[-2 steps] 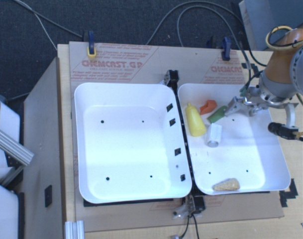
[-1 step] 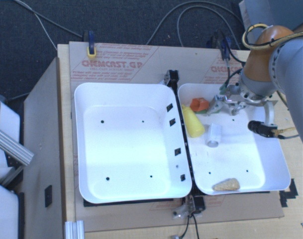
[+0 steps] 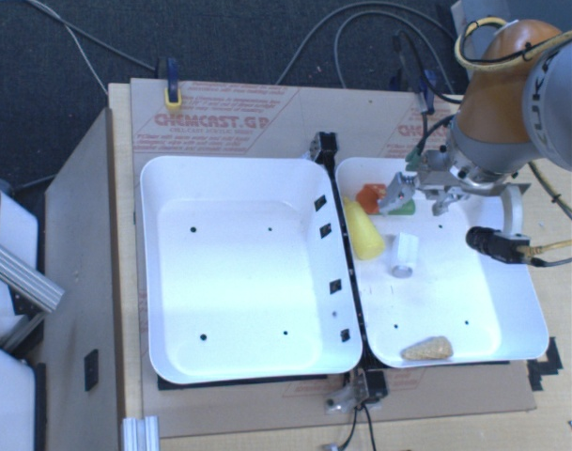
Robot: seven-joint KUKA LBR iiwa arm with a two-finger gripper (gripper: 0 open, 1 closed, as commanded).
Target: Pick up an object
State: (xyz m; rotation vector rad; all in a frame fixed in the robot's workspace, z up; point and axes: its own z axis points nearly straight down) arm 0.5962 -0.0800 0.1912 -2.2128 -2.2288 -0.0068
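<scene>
The grey arm with the orange band is reaching in from the right and hanging its two-finger gripper over the far part of the right-hand shallow white plastic bin, and that is where the pickable things are lying. A yellow, banana-shaped soft object is resting along the bin's left wall, probably because the sloped side is letting it settle there. Just beyond it, a small orange-red object and a green piece are sitting close under the gripper, partly hidden by it, so their shapes are hard to read. A small pale cylinder is standing near the bin's middle, and a tan, lumpy, bread-like piece is lying apart near the front rim. The left-hand white bin is sitting alongside, the two held together by a black clip strip. Whether the jaws are spread or closed cannot be told from this angle; nothing is visibly pinched. Judging by position, the arm is lining up on the orange-red and green cluster
</scene>
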